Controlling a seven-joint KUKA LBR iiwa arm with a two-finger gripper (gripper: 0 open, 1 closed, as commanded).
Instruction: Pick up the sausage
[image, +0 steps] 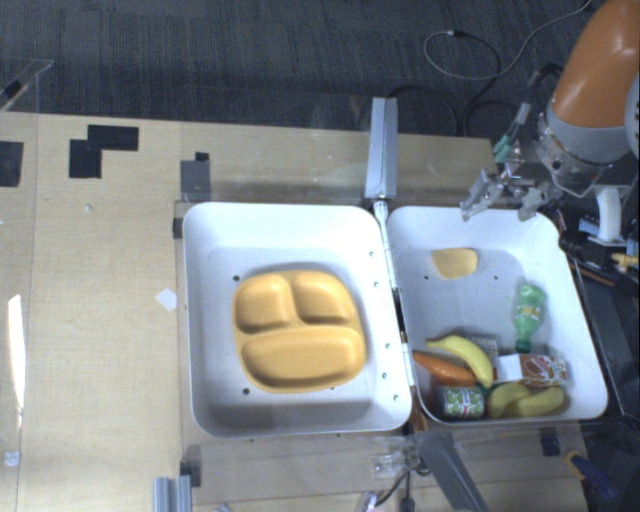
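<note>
Orange-red, the one sausage (444, 368) lies in the right bin (580, 330) at its near left corner, touching a banana (466, 353) and just above a small green can (462, 402). A second banana (527, 400), one green bottle (529, 309), one packet (543, 369) and one yellow piece (454, 262) share that bin. The left bin (200, 330) holds one yellow tray (298, 328). The gripper (503, 192) hangs over the far rim, jaws spread and empty. Labels are unreadable.

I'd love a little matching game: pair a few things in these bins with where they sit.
Things:
1. yellow three-compartment plastic tray
2. green plastic bottle
3. orange-red sausage
4. pale yellow flat piece

Places:
A. right bin, near its far wall
B. left bin, middle
C. right bin, by its right wall
D. right bin, near its left wall, beside the banana

Pairs: 1-B, 2-C, 3-D, 4-A
</note>
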